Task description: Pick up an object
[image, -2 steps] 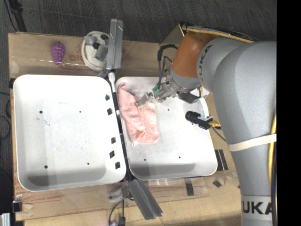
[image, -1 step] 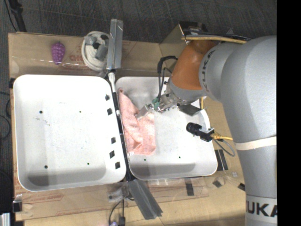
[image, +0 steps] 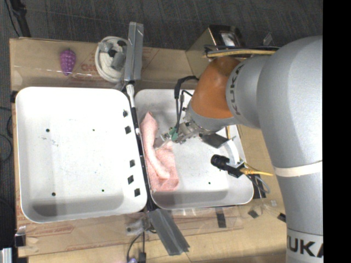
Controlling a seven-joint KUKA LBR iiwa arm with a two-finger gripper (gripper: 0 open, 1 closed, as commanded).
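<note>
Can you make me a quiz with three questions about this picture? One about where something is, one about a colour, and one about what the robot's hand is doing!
1. Where is the pink cloth?
A. In the left bin
B. In the right bin
C. On the floor

2. What colour is the small bumpy thing on the bench behind the left bin?
A. Purple
B. Green
C. Yellow

3. Where is the gripper now?
A. High over the left bin
B. Outside both bins
C. Low in the right bin, at the cloth

Answers:
1. B, the cloth lies along the left wall of the right bin.
2. A, it is plainly purple.
3. C, the gripper's tip sits down at the cloth's edge.
</note>
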